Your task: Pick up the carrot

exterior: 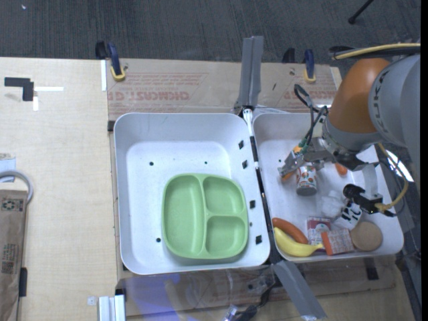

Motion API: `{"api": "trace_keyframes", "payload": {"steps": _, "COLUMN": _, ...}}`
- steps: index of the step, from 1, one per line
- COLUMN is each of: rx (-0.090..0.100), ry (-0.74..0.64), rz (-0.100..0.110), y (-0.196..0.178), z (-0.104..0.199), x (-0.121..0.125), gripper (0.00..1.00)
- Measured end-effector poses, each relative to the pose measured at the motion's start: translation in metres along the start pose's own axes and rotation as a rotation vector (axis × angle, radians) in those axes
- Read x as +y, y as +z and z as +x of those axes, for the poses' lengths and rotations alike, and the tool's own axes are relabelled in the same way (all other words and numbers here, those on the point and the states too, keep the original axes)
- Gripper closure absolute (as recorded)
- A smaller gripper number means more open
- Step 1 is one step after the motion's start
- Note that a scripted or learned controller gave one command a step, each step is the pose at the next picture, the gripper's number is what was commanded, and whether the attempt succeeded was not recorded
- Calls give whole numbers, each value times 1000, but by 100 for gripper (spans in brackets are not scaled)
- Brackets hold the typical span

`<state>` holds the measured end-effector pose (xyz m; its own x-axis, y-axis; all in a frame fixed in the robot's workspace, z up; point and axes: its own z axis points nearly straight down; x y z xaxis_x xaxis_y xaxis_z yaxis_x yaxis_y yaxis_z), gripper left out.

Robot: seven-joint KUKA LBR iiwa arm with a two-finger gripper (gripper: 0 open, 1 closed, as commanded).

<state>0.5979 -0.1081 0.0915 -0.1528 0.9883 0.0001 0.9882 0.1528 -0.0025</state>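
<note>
You look down at a slant on a pale wooden desk [53, 146] bearing two shallow white bins side by side. Nearest you, in the front corner of the right bin [273, 146], the carrot [289, 227] lies flat, a short orange-red stick. It touches the far side of a yellow banana [294, 246], which hugs the near rim. Just right of these lie a red-and-white packet [329, 238] and then a brown disc [366, 235], both on the bin floor.

The left bin [140, 179] holds a green plate [204, 216] with three compartments, set toward its near right side.

Farther back in the right bin, a small can [306, 180] stands upright. The gripper [289, 169] hangs just beside it, on its far left, low over the bin floor and apart from the carrot, with bare white floor between them. You cannot tell whether its grip is spread or pressed together, and nothing is seen held in it. The grey arm [384, 112], with its orange band, reaches in from the right.

Beyond the bins lies a sheet of printed cardboard [167, 85], with blue clamps [115, 62] at its far edge.
</note>
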Motion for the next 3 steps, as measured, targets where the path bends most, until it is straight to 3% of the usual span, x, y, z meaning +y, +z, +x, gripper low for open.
{"api": "trace_keyframes", "payload": {"steps": 1, "rx": -1, "ry": 134, "rz": -2, "y": 0, "z": -27, "x": 8, "gripper": 0}}
{"api": "trace_keyframes", "payload": {"steps": 2, "rx": -2, "ry": 31, "rz": -4, "y": -1, "z": -25, "x": 22, "gripper": 0}}
{"api": "trace_keyframes", "payload": {"steps": 3, "rx": -3, "ry": 30, "rz": -2, "y": -10, "z": -26, "x": 22, "gripper": 100}}
